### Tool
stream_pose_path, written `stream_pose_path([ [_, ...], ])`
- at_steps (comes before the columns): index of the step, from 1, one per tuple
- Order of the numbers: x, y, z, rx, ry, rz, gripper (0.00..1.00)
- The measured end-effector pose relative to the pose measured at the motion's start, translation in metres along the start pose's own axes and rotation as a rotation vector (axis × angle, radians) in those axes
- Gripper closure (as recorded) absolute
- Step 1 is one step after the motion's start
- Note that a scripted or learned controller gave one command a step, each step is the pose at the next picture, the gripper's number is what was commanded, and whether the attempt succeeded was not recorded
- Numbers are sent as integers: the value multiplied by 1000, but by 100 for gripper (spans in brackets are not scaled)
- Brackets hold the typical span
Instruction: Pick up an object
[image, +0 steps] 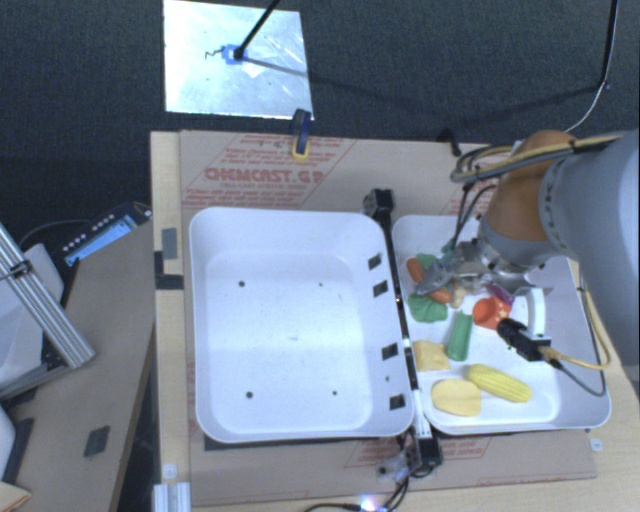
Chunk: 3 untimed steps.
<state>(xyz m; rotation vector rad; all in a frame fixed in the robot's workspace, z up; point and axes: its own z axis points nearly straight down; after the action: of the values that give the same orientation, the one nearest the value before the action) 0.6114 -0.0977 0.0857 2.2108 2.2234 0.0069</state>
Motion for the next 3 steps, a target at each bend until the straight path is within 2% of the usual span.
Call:
stream_pose_path([
  [1,0,-1,-10,2,1,0,100],
  [2,-1,41,2,109,15,4,100],
  [3,1,56,2,12,-1,4,0],
])
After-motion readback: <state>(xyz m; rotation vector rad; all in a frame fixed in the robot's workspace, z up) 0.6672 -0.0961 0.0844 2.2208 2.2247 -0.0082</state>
